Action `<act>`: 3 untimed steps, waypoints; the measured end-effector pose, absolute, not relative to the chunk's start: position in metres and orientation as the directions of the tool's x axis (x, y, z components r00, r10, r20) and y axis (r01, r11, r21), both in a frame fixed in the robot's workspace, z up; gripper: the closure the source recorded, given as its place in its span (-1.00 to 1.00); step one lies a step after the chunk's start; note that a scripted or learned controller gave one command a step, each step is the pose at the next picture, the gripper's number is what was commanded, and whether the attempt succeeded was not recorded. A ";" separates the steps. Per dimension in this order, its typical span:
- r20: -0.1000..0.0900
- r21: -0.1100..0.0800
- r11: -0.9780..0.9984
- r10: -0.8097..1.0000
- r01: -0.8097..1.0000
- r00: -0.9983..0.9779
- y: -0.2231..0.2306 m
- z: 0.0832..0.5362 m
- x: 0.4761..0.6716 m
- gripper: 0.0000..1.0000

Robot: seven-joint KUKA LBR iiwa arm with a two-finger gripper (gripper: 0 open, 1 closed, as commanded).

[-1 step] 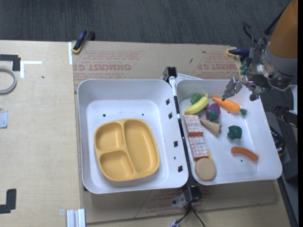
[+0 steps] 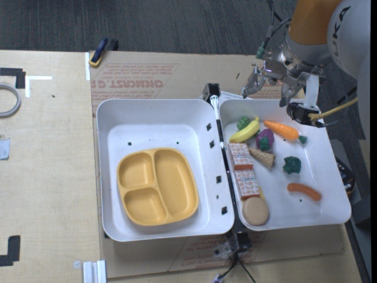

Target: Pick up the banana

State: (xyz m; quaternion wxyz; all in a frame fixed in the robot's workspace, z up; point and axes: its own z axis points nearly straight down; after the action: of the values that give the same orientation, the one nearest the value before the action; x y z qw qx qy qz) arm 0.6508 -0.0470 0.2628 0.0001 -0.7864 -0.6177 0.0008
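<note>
Camera view has the gripper (image 2: 277,88) hanging over the far edge of the right bin (image 2: 333,175), jaws spread wide with nothing between them. Nearer, the banana (image 2: 244,131) lies at that bin's far left, beside a carrot (image 2: 282,130).

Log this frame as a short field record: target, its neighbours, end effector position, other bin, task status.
target: banana, lying in right bin, far left corner
neighbours: purple item beside it, carrot further right
end effector: above right bin's far edge, apart from banana
left bin: holds yellow divided plate
status: banana not yet picked up
</note>
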 end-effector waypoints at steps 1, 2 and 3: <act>-0.001 -0.002 -0.128 0.992 0.992 0.128 -0.052 0.198 0.626 -1.00; -0.001 -0.001 -0.011 1.000 1.000 0.011 -0.040 0.192 0.628 -1.00; -0.002 0.001 0.217 0.976 0.976 -0.217 -0.043 0.192 0.659 -1.00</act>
State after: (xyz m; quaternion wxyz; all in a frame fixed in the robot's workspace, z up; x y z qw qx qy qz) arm 0.6591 -0.0430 0.1924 -0.0010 -0.6257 -0.7801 0.0001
